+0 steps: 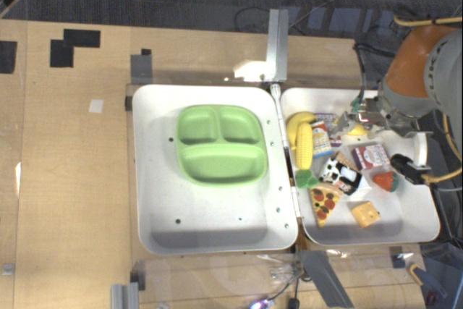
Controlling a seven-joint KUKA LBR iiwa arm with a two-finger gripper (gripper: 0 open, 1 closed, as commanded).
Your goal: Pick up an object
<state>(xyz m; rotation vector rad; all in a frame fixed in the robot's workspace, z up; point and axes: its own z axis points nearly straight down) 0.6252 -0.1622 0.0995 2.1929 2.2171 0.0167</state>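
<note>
The right bin (427, 224) holds several toy foods. A yellow banana (298, 121) and a corn cob (304, 145) lie at its left side. Below them are a green piece (304, 178), a black-and-white cow-patterned item (337, 173), a pizza slice (323, 202) and a cheese wedge (365, 213). A red strawberry-like piece (384, 180) and a reddish packet (370, 155) lie further right. My gripper (359, 116) reaches in from the right and hovers over the bin's upper middle, beside a small carton (320, 135).
In the left bin (152, 177) sits a green divided plate (219, 143). A metal post (278, 40) rises behind the wall between the bins. The arm's orange band (409, 69) and grey wrist cover the right bin's far right corner. Cables run along the dark floor behind the bench.
</note>
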